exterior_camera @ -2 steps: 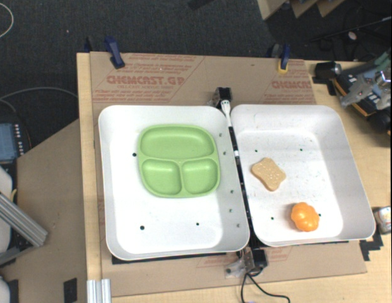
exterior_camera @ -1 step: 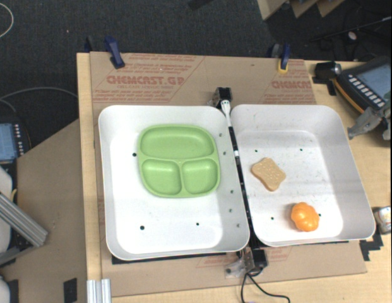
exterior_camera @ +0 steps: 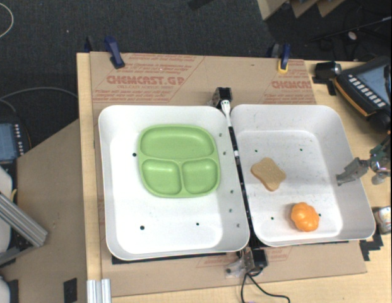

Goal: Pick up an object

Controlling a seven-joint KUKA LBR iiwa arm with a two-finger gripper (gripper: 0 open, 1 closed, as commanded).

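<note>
Fingers spread with nothing between them, the gripper [exterior_camera: 361, 171] hangs at the right bin's [exterior_camera: 334, 115] outer wall, at the far side of that bin from its neighbour. Both candidates for the pick lie in this same bin, on the side of the fingers toward the view's left. Nearer of the two is a small orange object [exterior_camera: 304, 216], which sits left of the fingers and toward the bin's front rim; it is rounded, so it offers no long axis to line up with. Farther out, almost level with the fingers and close to the seam between the bins, lies a flat tan piece shaped like a slice of bread [exterior_camera: 268, 174], its longer side running on a slant from upper left to lower right. The two pieces are apart from each other and from the walls. Well beyond them, across the seam, the left bin [exterior_camera: 110, 169] holds a green divided plate [exterior_camera: 178, 160] with three compartments, all bare. Both bins rest on a cardboard-covered tabletop [exterior_camera: 151, 74]. Judging from this layout, the pick is not yet begun, and the orange object asks the shortest reach.
</note>
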